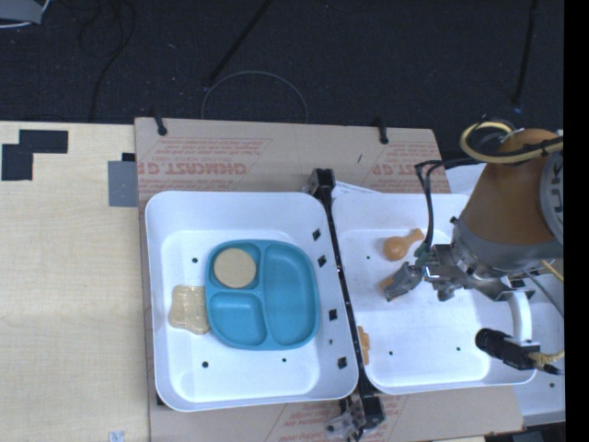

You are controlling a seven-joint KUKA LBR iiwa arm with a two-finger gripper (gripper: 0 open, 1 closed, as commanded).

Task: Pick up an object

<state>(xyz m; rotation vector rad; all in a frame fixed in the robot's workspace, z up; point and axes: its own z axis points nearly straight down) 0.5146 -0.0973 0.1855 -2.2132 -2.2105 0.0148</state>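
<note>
Dark carpet with loose cables lies behind the counter, which carries two shallow white bins side by side. Left bin: a blue divided tray with a tan disc in its upper-left compartment, and a pale flat piece touching the tray's left edge. Right bin: an orange pear-shaped object near the far wall. My fingers hang just below and beside that object — apart from it. How far they are open, I cannot tell; nothing visible sits between them.
</note>
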